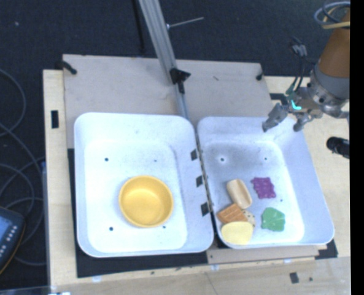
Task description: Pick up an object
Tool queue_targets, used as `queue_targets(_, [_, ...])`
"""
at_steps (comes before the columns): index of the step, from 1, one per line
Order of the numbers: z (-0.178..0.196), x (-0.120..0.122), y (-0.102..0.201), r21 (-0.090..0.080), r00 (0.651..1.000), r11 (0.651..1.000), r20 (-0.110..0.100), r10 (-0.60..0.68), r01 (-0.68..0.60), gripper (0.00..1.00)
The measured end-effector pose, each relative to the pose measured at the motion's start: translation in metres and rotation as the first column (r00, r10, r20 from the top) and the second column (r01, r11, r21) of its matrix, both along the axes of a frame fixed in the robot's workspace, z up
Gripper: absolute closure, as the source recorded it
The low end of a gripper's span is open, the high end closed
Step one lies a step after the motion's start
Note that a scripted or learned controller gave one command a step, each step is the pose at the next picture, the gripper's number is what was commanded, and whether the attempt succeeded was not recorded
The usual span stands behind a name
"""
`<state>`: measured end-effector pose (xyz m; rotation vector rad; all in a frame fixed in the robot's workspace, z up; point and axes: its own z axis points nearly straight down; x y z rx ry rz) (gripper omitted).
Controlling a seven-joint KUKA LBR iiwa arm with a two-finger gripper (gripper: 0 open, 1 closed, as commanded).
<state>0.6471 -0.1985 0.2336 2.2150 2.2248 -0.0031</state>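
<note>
- Gripper: my two grey fingers spread apart, nothing between them, poised above the far right corner of the right-hand shallow white bin, so I hang clear of the goods.
- Purple knobbly block: nearest candidate, lying alone, easiest to straddle.
- Tan rounded cylinder, orange waffle-textured piece, pale yellow disc: crowded together at the near wall.
- Green lumpy piece: beside them.
- Yellow round bowl: left-hand white bin.
</note>
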Motion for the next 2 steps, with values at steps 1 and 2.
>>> queue_targets(1, [-0.046, -0.002, -0.010, 0.000, 1.000, 1.000, -0.003, -0.005, 0.005, 0.00])
queue_targets(2, [-0.109, -0.006, -0.014, 0.001, 1.000, 1.000, -0.005, -0.007, 0.007, 0.00])
